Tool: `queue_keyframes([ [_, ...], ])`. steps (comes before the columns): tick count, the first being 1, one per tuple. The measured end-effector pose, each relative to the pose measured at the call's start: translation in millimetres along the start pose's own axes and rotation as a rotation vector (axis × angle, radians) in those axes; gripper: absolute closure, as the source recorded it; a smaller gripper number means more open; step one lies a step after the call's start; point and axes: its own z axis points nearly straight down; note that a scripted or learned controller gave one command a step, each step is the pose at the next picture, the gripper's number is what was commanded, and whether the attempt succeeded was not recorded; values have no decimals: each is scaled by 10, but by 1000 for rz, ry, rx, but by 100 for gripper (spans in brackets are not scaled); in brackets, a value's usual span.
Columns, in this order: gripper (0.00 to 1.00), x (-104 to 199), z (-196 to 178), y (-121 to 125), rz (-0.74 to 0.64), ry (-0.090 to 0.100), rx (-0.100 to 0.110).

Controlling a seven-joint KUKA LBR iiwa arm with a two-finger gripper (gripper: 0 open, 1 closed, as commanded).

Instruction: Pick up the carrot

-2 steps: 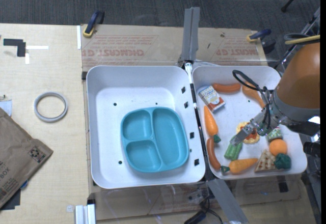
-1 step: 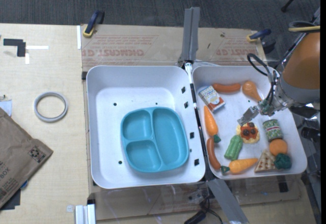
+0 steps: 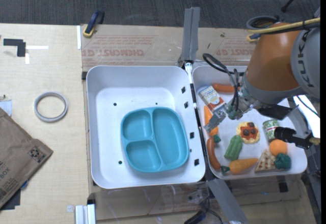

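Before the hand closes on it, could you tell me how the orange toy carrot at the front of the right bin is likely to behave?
The tapered orange toy carrot looks like moulded plastic, so probably stiff and light. Its rounded, tapering body may roll or slip out sideways under a pinch. It lies close against the green toy cucumber and the wedge-shaped sandwich toy, so these would likely get nudged.

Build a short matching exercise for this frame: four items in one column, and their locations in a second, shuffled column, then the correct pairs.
Items:
1. blue divided plate
2. carrot
3. tape ring
4. pizza slice

Locations:
A. on the bench, left of both bins
B. near front edge of the right bin, left of the pizza slice
C. in the left bin
D. front of the right bin, beside the broccoli

Pairs: 1-C, 2-B, 3-A, 4-D
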Motion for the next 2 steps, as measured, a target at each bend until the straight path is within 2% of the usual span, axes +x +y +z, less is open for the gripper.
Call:
queue_keyframes([
  [1, 0, -420, -1, 29, -90, -2, -1],
  [2, 0, -518, 701, -453, -24, 1, 0],
])
